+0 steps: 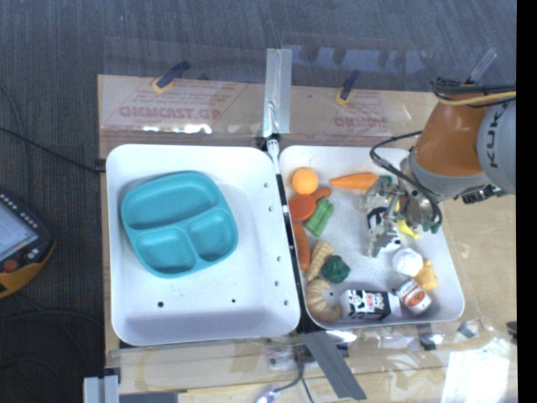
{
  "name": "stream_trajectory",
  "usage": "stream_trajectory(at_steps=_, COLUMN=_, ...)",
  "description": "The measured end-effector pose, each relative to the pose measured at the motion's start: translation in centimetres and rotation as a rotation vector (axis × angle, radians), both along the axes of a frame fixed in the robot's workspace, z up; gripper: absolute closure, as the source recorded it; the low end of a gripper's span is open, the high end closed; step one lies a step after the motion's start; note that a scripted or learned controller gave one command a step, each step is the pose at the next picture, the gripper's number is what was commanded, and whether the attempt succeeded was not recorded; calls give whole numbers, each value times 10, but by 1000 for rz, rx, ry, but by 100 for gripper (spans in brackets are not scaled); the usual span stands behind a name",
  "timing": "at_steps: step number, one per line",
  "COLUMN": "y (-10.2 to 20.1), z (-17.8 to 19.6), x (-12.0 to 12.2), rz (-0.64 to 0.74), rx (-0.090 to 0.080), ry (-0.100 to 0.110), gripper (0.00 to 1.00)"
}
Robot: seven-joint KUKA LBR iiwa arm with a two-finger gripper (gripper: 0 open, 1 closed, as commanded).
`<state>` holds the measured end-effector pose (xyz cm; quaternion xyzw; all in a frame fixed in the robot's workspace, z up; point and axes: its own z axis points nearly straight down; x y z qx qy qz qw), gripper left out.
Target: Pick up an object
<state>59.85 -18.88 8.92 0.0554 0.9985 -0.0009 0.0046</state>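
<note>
We judge the carrot [354,180] at right-center light, stiff and slippery, best pinched mid-length; whether our claw [388,222] is clenched, we cannot tell.

Right bin [453,305] is pretty cramped: toys crowd its left wall and front edge, leaving just a bare patch mid-floor by the claw [384,225]. Left bin [252,300] has open floor around the teal tray [178,222].

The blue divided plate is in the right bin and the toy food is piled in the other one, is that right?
Not quite. The camera view shows the blue divided plate in the left bin; the toy food is piled in the right bin.
</note>
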Motion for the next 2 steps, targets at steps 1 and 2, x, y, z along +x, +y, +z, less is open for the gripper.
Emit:
stream_trajectory(at_steps=1, y=-1, z=1, x=-4, rz=-31, rx=0, ry=-8, gripper=0)
stream_trajectory(at_steps=2, y=5, z=1, x=-10, rz=-53, rx=-2, ry=-10, gripper=0)
